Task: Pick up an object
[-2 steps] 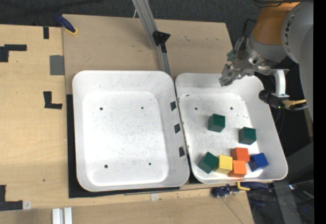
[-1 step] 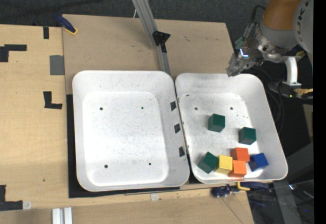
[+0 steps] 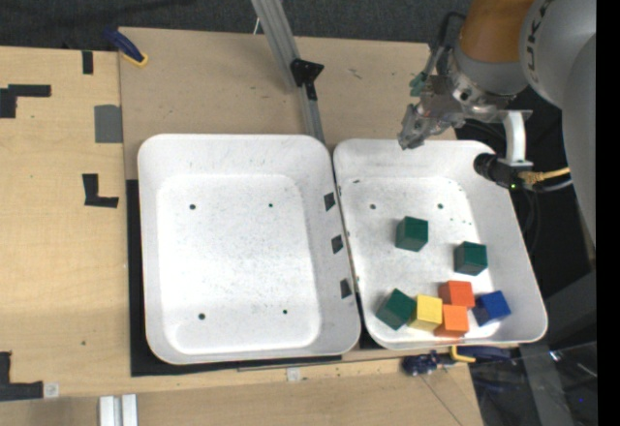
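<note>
Arm enters from 3 o'clock; the gripper (image 3: 415, 132) hangs over the 12 o'clock rim of the right bin (image 3: 509, 221), tips pointing down toward the rim. At this slant the fingers merge into one dark shape — cannot tell whether they are spread or closed, and nothing is visible between them.

Right bin contents, all in the half toward 6 o'clock:
- dark green cube (image 3: 412, 232), alone near the bin's centre, well apart from the gripper, which sits at its 12 o'clock.
- second green cube (image 3: 471, 258), at 3 to 4 o'clock from the first, near the bin's 3 o'clock wall.
- cluster along the 6 o'clock wall: third green cube (image 3: 395, 308) at the 9 o'clock end, yellow cube (image 3: 429, 310) touching it, orange cube (image 3: 454, 319) just beside the yellow, red-orange cube (image 3: 457, 293) touching the orange at its 12 o'clock, blue cube (image 3: 492, 307) at the 3 o'clock end.

The left bin (image 3: 155, 221) sits at 9 o'clock of the right bin, rims touching — both on the tan surface (image 3: 58, 269). A grey metal rail (image 3: 276, 13) runs at a slant from 12 o'clock down to the seam between the bins.
</note>
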